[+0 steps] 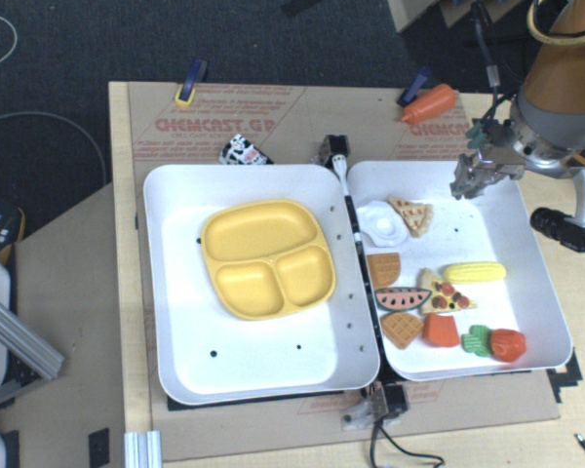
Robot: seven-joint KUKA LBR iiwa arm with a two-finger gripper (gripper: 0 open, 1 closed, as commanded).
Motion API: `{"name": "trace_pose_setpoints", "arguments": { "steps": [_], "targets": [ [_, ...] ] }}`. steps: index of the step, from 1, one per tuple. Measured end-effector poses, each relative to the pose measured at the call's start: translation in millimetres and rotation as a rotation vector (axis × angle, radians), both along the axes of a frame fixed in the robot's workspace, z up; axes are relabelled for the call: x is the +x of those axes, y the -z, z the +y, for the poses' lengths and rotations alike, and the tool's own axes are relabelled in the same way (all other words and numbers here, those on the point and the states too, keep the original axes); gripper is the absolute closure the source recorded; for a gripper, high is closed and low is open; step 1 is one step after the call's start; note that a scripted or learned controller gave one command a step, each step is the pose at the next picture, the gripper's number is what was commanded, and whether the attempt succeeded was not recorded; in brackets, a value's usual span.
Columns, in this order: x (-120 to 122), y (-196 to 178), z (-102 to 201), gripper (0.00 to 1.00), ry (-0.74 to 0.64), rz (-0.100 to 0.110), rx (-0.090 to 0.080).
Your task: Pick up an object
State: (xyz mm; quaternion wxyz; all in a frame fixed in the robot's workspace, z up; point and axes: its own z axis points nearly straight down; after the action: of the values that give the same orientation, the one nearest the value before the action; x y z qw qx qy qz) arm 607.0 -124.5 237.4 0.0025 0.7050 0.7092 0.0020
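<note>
While the arm (564,76) reaches in over the tabletop's (127,261) right edge, we see two white bins side by side on it. Largest is the left bin (175,349), which carries a yellow tray (267,257) with three compartments, lying near the bin's middle. Beside it, the right bin (536,261) holds the toy foods. We find the gripper (471,181) over this bin's far right corner, pointing down with nothing between its fingers; we cannot tell whether it is open or closed.

Among the foods, a corn cob (474,273) lies toward the bin's right edge, and a watermelon slice (402,298) lies near its left edge. A white egg (382,224) sits at the far left, touching a pizza wedge (411,214) just to its right. A cracker (383,267) lies between egg and watermelon. Along the near edge we see a waffle (402,331), a red block (441,331), a green piece (477,340) and a tomato (508,345) in a row. A smaller pizza slice (448,295) lies just beside the watermelon.

Outside the bins, a carrot (428,104) rests near the tabletop's far edge.
</note>
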Motion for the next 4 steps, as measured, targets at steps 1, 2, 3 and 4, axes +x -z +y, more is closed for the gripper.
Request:
{"name": "trace_pose_setpoints", "arguments": {
  "steps": [1, 2, 3, 4],
  "targets": [
    [23.1, -0.9, 41.7, 1.00, 0.000, 0.001, 0.000],
    [41.5, 19.2, 75.0, 1.00, 0.002, 0.002, 0.000],
    [46.3, 21.5, 71.7, 1.00, 0.005, 0.002, -0.001],
    [40.4, 10.8, 82.0, 1.00, 0.005, 0.003, 0.000]
  ]
}}
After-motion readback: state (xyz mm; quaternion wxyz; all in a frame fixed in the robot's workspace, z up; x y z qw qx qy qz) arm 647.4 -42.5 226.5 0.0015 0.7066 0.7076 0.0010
